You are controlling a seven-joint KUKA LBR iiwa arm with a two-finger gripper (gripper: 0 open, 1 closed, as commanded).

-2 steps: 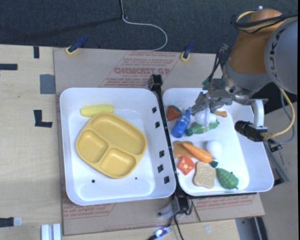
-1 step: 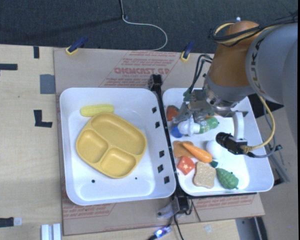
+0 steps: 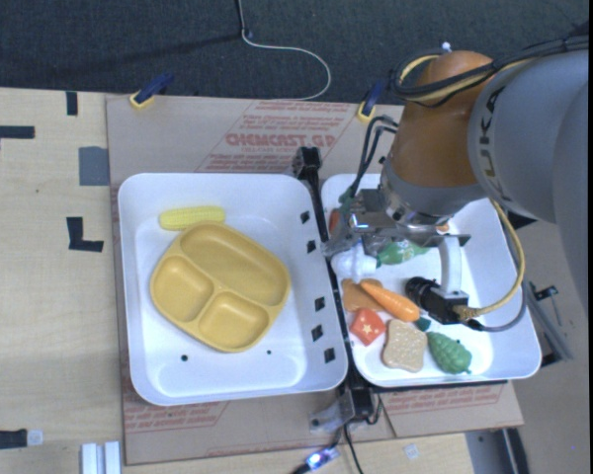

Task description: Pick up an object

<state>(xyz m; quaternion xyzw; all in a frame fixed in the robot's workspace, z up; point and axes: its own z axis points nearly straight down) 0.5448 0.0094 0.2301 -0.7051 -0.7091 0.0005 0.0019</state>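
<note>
Grey arm with orange wrist band reaching in from the right, its two-finger gripper hanging low over the right white bin's left side; whether it is holding anything, cannot tell; orange plastic carrot, red toy piece, tan bread-slice toy and green knobbly toy lying near one another below it; left white bin bearing a yellow three-compartment plastic plate, a yellow corn cob lying just above that plate's upper edge.
</note>
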